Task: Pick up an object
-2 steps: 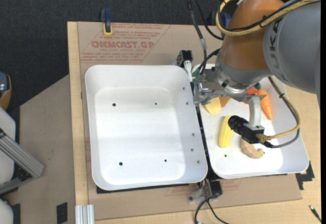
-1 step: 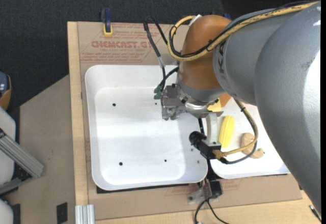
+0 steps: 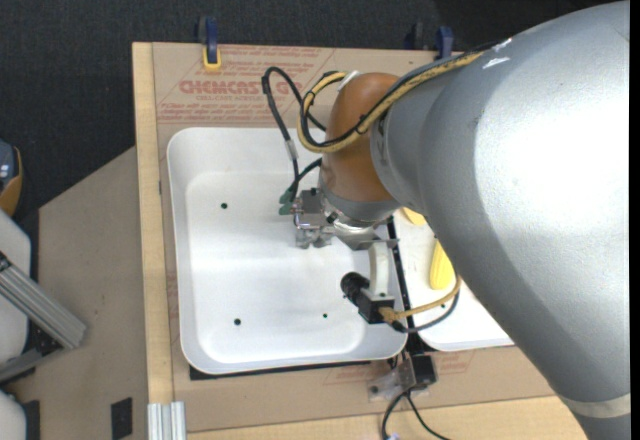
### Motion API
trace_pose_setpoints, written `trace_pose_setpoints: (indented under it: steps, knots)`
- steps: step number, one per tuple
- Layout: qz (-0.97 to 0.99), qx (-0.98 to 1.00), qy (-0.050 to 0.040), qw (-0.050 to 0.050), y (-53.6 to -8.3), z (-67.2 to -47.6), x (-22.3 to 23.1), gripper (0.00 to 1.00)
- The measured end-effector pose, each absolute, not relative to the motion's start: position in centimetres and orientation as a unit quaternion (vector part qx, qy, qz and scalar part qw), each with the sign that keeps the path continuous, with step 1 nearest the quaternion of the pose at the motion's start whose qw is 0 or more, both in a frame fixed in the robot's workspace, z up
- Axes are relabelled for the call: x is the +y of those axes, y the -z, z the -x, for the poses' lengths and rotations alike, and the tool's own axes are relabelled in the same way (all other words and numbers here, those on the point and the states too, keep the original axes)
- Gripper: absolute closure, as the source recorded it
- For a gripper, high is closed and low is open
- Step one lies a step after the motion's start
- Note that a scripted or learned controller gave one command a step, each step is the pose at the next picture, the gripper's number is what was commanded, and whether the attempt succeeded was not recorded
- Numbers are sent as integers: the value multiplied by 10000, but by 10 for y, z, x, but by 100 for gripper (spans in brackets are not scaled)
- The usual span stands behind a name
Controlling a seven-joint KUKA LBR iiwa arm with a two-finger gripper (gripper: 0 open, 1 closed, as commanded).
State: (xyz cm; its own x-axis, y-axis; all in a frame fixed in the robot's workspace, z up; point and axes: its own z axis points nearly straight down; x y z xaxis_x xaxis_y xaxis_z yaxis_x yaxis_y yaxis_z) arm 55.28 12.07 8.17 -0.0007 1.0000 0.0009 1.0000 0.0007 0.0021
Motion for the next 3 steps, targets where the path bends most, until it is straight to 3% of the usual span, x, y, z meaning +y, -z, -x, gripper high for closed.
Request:
trace_pose_setpoints:
  steps: [2, 3]
  knots:
    - [-7073, 7069, -14, 10, -95, -561, 127, 100]
    - [-7050, 7092, -52, 19, -181, -576, 179, 100]
